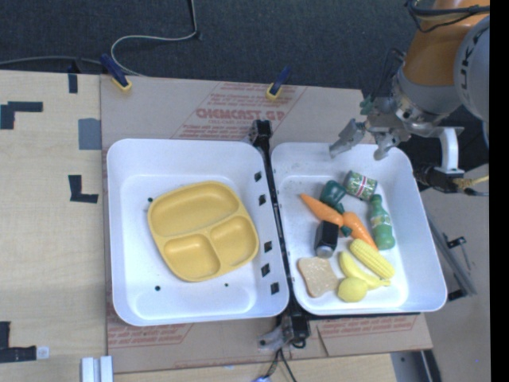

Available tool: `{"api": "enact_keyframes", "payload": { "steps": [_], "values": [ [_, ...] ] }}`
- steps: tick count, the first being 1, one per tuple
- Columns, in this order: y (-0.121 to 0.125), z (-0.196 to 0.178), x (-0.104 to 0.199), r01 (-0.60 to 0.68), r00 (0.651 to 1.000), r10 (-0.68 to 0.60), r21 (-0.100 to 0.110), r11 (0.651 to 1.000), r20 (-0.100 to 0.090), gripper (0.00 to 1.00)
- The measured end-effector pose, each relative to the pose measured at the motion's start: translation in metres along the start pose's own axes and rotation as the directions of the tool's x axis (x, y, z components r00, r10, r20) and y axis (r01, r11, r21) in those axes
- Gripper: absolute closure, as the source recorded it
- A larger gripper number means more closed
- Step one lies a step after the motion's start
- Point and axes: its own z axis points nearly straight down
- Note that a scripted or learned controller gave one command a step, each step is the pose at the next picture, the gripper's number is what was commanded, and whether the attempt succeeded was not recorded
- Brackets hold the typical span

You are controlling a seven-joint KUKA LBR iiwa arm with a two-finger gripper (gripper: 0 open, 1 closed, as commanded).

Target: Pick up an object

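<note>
The gripper [363,145] is seen spread open and empty above the far rim of the right bin [421,213], beneath and in front of which the corn [372,259], carrot [321,208] and can [359,185] are gathered.

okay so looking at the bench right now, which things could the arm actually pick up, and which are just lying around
Job:
gripper
carrot
corn cob
lemon
bread slice
green bottle
can

Lying about:
yellow divided plate
clamps
cable

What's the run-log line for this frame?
gripper: open, holding nothing | position: above right bin far edge | nearest: green can | pick: not yet
</note>
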Motion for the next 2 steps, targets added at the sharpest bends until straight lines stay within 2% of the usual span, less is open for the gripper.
{"api": "enact_keyframes", "payload": {
  "steps": [1,2],
  "values": [
    [-0.031,0.104,0.027,-0.001,1.000,0.001,0.003,1.000,0.000,0.00],
    [-0.027,0.162,0.008,-0.001,1.000,0.001,-0.007,1.000,0.004,0.00]
  ]
}}
